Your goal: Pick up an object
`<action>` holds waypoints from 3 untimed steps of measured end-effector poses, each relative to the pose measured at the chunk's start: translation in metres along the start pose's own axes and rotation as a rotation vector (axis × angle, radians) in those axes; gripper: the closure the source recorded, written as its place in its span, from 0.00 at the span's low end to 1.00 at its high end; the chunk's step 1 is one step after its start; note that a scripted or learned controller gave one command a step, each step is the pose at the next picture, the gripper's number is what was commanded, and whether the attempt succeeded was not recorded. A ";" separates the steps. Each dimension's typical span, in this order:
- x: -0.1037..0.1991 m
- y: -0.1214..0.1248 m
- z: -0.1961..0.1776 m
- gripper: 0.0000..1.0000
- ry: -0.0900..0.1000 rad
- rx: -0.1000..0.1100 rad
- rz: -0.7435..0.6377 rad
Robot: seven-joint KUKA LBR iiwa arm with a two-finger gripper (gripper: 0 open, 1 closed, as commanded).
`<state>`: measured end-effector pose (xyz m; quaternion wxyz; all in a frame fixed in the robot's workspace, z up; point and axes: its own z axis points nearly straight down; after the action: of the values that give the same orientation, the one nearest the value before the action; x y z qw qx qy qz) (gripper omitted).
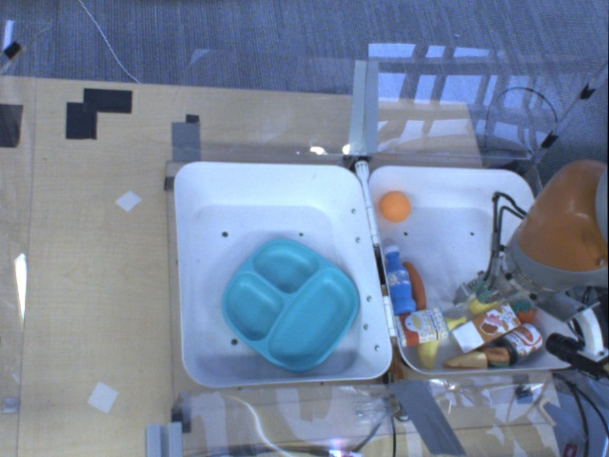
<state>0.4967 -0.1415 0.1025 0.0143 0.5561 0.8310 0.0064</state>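
The right bin (447, 184) holds a pile of small items along its near side. An orange ball (394, 206) lies alone near the far left corner. A blue bottle (400, 286) and a red sausage-shaped piece (416, 284) lie side by side against the left wall. In front of them sit a small white jar with a red label (424, 327), a yellow piece (429, 352) and a dark-capped bottle with a red and white label (506, 334). My gripper (482, 290) reaches down into the pile from the right, just above the yellow and white items. The arm's orange band (568, 219) hides the bin's right side.
The left bin (205, 255) holds a turquoise divided plate (290, 303) near its front. A metal divider (373, 255) runs between the two bins. Cables (519, 112) and a clear frame stand behind the right bin. Black marks (95, 110) lie on the bench at far left.
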 end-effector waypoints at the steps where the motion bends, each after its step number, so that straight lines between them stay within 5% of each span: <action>1: 0.000 -0.009 -0.018 1.00 0.013 0.022 0.055; 2: 0.030 0.051 -0.095 1.00 0.014 0.020 -0.016; 3: 0.030 0.051 -0.095 0.00 0.014 0.020 -0.015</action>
<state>0.5295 -0.0941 0.1979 0.0029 0.5498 0.8353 0.0018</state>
